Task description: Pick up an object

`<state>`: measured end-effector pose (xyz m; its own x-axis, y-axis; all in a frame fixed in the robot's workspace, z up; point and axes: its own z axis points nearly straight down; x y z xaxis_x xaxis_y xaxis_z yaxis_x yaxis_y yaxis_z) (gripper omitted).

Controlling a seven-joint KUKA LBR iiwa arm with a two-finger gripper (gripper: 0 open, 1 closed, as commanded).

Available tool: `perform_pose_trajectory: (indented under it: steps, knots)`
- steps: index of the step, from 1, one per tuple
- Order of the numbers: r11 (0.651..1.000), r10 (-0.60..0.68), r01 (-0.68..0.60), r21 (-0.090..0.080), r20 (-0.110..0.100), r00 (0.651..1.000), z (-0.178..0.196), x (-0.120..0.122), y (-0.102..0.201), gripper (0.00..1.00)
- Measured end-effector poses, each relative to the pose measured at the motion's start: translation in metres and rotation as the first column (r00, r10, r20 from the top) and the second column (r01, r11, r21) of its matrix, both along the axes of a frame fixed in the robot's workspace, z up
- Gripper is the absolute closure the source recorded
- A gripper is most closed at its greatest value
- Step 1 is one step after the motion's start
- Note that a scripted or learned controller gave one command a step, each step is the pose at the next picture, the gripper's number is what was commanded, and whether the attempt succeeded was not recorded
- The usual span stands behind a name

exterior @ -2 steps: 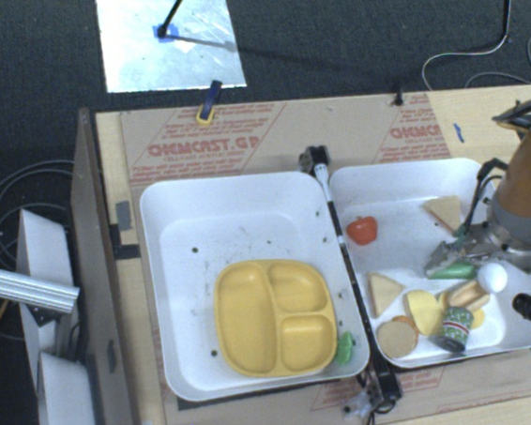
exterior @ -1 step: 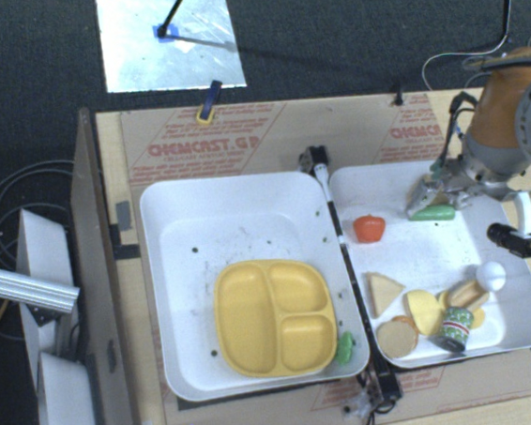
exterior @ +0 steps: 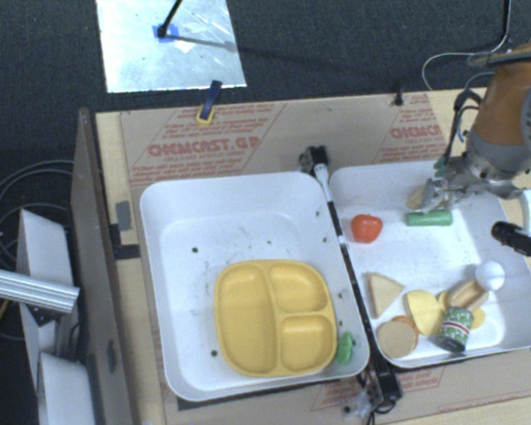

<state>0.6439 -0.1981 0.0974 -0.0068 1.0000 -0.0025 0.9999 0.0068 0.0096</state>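
Where the bench (exterior: 238, 134) shows its brown board, you can read "CHEMCAST GP" printed in red. Your left bin (exterior: 172, 217) holds a yellow divided plate (exterior: 274, 315). In the right bin (exterior: 522, 321), the jaws (exterior: 434, 197) hover above a green block (exterior: 429, 219), near a red tomato (exterior: 366, 227); their state you cannot tell.

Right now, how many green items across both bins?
3: green block in right bin's far part by the claw; green-labelled can near front; green piece in left bin beside yellow tray.

Dark carpet floor (exterior: 340, 20), cardboard-topped bench (exterior: 238, 134)
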Motion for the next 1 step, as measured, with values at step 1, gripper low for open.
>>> perform_pose_trajectory:
  steps: [1]
  knots:
    - [1.000, -0.001, 0.001, 0.002, -0.003, 1.000, 0.0857, -0.0211, 0.0301, 1.00]
